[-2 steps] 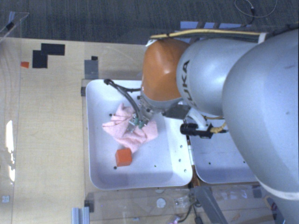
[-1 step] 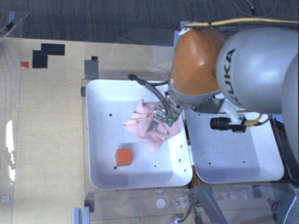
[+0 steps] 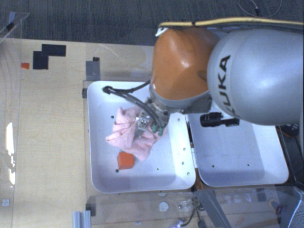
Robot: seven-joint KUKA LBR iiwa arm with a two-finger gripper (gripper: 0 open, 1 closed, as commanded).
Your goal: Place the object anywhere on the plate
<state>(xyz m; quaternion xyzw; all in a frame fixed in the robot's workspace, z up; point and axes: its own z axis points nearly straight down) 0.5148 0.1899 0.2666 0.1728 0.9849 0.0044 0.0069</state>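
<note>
The grey arm with its broad orange band is reaching in from the upper right of the frame, and its two-finger gripper is hanging low over the middle of the left shallow white bin. Directly beneath it, a crumpled pale pink cloth is lying on the bin floor, bunched into soft folds. The gripper's tip is sitting over, and perhaps pressing into, the right part of this cloth; whether the fingers are spread or closed cannot be told, because the wrist and cabling are covering them.

A small orange block is resting just below the cloth in the lower middle of that bin, touching or almost touching the fabric's lower edge. It looks like a squat wedge, its longer side running roughly left to right across the picture. The cloth's long axis is running diagonally, from upper left to lower right.

No plate can be made out, so which item is the object to be moved is only a guess; the gripper's position suggests the cloth is being targeted. The descent straight from above makes sense for pinching a fold of limp fabric. The right white bin is lying alongside, partly under the arm's grey body.
</note>
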